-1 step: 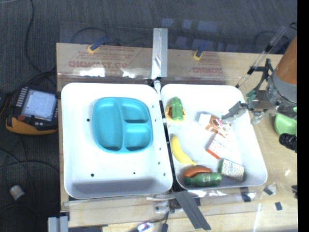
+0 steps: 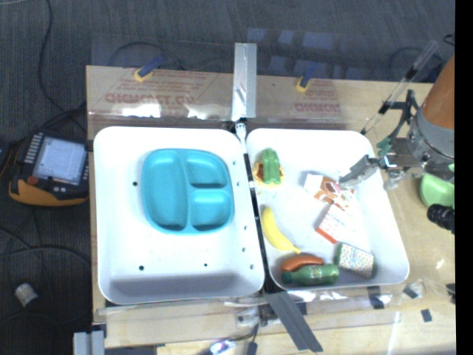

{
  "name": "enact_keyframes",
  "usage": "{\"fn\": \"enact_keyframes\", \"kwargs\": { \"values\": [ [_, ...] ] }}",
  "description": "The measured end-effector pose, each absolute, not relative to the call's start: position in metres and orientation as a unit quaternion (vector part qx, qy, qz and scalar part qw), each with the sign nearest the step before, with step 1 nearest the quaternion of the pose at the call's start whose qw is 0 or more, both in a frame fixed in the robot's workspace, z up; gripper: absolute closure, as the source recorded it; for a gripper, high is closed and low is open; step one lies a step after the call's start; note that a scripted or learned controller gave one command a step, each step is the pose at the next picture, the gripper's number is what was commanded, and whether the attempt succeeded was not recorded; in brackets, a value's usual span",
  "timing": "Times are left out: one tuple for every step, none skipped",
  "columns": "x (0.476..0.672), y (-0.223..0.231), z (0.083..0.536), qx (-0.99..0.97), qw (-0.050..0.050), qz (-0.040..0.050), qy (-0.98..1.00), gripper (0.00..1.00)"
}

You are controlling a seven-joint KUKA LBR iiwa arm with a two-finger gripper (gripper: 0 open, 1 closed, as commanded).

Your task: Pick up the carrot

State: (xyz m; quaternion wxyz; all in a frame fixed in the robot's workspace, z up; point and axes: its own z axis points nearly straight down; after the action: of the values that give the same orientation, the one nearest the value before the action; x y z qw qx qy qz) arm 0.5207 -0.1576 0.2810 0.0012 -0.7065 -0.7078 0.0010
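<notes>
The gripper (image 2: 357,171) sits over the upper right part of the right bin (image 2: 392,228), its grey fingers pointing down and to the left from the arm's wrist at the frame's right edge. Whether the fingers are parted or closed cannot be determined at this resolution, and no item is seen between them. The carrot (image 2: 300,261), orange-red and lying roughly level, rests on the bin floor well below and to the left of the gripper, near the bin's front wall. It touches the green cucumber (image 2: 311,274) that lies just in front of it. A yellow banana (image 2: 275,230) lies to the left of and below the gripper, just above the carrot. A small orange and white packet (image 2: 327,190) lies just beside the gripper tip, lower left of it; contact cannot be confirmed. A second orange and white carton (image 2: 336,224) lies below the gripper, and a patterned box (image 2: 355,259) sits further below, just right of the cucumber. A green and yellow toy (image 2: 269,166) lies to the left of the gripper near the bin divider. Far to the left, the left bin (image 2: 118,250) holds a blue divided tray (image 2: 187,189).
</notes>
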Motion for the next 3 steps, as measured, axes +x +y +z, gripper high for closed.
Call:
{"fn": "enact_keyframes", "kwargs": {
  "values": [
    [0.482, -0.116, 0.145, -0.698, 0.003, 0.0011, -0.716, 0.0],
    [0.483, -0.158, 0.31, -0.86, 0.0, 0.0027, -0.511, 0.0],
    [0.483, -0.158, 0.31, -0.86, 0.0, 0.0028, -0.51, 0.0]
  ]
}}
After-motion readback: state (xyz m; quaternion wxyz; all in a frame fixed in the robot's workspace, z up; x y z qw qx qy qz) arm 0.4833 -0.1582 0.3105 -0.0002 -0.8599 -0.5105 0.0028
